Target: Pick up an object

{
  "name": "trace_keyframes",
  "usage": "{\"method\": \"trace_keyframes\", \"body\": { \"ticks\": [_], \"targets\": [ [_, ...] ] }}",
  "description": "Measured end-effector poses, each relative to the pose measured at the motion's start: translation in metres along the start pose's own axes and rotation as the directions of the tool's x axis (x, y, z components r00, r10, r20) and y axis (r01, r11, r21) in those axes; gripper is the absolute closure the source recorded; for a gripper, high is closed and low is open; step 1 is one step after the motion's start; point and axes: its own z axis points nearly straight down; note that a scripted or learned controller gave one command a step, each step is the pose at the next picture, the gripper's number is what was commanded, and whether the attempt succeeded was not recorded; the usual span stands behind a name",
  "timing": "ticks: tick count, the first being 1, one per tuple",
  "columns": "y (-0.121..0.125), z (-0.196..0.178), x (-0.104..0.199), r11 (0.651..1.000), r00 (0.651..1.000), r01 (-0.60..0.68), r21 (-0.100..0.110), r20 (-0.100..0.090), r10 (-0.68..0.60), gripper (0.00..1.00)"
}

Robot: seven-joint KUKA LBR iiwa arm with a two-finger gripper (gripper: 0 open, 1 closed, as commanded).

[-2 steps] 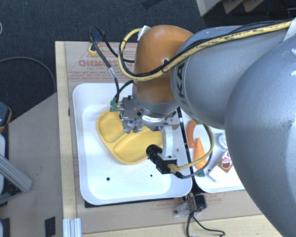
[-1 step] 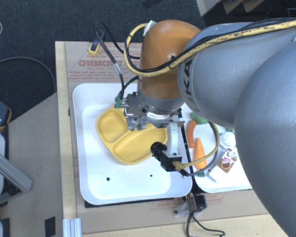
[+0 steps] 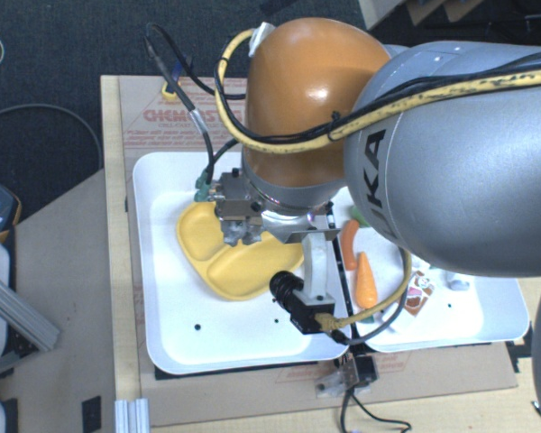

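Grey arm hangs low over the left bin, jaws hidden, grip unclear, above a yellow, smooth, curved banana-like toy.

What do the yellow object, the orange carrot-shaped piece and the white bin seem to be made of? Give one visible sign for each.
Yellow object: probably soft rubber or foam, matte; rounded lobes, no sharp glints.
Orange carrot-shaped piece: likely moulded plastic, smooth and evenly coloured, so a toy.
White bin: seemingly thin plastic, slightly glossy, with rounded corners and a raised rim.
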Motion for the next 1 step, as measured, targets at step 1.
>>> {"method": "trace_keyframes", "body": {
  "ticks": [1],
  "targets": [
    [0.0356, 0.0214, -0.0043, 1.000, 1.000, -0.007, 0.002, 0.004, 0.007, 1.00]
  ]
}}
